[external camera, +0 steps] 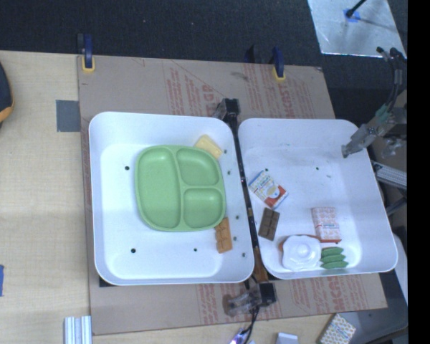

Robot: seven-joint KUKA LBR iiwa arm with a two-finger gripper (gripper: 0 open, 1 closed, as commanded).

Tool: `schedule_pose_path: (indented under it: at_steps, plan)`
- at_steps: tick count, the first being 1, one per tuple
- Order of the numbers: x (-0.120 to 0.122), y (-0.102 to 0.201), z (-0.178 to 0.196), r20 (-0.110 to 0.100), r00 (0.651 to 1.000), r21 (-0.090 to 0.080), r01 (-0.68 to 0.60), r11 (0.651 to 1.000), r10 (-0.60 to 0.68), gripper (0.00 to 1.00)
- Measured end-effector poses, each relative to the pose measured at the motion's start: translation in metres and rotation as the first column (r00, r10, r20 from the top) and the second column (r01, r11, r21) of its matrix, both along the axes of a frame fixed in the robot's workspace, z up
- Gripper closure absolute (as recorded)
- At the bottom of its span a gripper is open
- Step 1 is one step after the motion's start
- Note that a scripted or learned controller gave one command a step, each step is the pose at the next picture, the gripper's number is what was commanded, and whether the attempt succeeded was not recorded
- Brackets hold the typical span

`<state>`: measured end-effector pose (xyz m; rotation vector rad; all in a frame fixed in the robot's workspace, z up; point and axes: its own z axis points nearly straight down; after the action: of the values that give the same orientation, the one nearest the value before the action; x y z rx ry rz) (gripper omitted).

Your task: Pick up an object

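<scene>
Objects point(301, 228) lie in the right bin point(308, 142), well apart from the claw point(352, 146).

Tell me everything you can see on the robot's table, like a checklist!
Surface: cardboard sheet on a wooden bench, bearing a left bin and a right bin, both white.
Job's things: left bin holds a green divided plate, a yellow piece and an orange-brown bar. Right bin holds a small packet, a dark bar, a red-and-white box, a white round item and a green pod.
Clutter: a patterned item below the bins.
Tool: tool over the right bin's upper right edge.
Cables: nothing seen.
Surroundings: dark floor, blue clamps.
</scene>
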<state>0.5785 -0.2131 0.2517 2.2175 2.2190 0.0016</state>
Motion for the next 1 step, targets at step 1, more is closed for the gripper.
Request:
schedule_pose_path:
  at_steps: [1]
  plan:
    - [-0.0614, 0.0499, -0.0973, -0.02, 1.0, 0.008, -0.003, 1.0, 0.003, 0.0]
